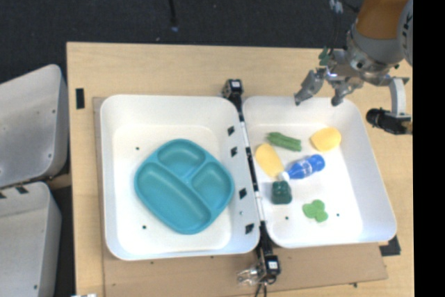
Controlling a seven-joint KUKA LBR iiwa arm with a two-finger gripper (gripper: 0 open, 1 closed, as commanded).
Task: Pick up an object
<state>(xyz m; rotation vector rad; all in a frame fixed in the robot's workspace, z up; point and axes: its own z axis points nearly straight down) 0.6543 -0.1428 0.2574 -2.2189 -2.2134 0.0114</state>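
Surface [83,66]: two white bins side by side.
Left bin [118,122]: one teal divided plate [183,185].
Right bin [368,184]: green pod [284,141], yellow lump [325,139], yellow oval [268,159], blue bottle [305,167], dark green block [281,193], green blob [316,211].
Tool [321,95]: hung above the right bin's far rim, fingers spread apart, nothing between them.

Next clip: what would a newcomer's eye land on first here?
Probably the big teal divided plate lying in the left bin. Next, the cluster of small toys in the right bin: yellow, green and one blue piece. The tool, fingers spread, hangs over that bin's far edge.
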